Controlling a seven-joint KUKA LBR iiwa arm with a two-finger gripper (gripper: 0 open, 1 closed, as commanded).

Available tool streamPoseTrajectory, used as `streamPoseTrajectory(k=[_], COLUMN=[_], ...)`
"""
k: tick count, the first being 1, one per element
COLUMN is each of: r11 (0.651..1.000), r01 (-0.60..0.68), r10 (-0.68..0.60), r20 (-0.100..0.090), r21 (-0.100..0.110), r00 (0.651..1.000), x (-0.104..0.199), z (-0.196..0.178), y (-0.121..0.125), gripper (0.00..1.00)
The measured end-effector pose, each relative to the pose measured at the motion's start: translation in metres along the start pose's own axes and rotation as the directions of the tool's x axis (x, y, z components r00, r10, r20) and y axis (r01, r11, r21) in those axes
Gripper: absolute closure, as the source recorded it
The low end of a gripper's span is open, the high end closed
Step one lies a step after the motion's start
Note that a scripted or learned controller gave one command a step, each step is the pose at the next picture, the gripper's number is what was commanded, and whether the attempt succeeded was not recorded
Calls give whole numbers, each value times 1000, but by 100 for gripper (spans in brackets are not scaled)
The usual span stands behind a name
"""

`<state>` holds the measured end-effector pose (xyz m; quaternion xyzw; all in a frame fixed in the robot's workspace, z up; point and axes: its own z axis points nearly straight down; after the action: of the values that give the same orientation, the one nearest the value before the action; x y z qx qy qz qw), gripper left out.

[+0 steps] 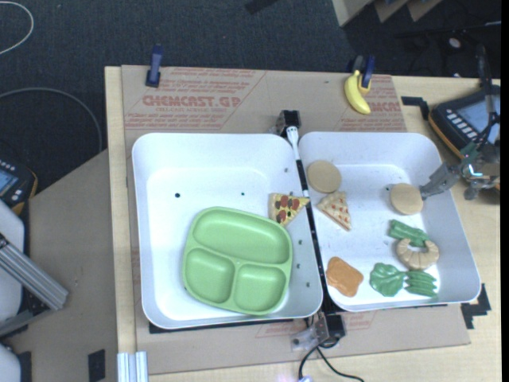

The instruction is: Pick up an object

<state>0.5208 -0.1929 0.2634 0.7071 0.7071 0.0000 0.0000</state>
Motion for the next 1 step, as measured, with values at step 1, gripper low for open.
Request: streamPoseTrajectory(k=[1], r11=[1000], r01=[3], r10=[-2], r20=[-8], r21=[14], r00=[1000], x=[68], z=[133], y=[-45], gripper=[0])
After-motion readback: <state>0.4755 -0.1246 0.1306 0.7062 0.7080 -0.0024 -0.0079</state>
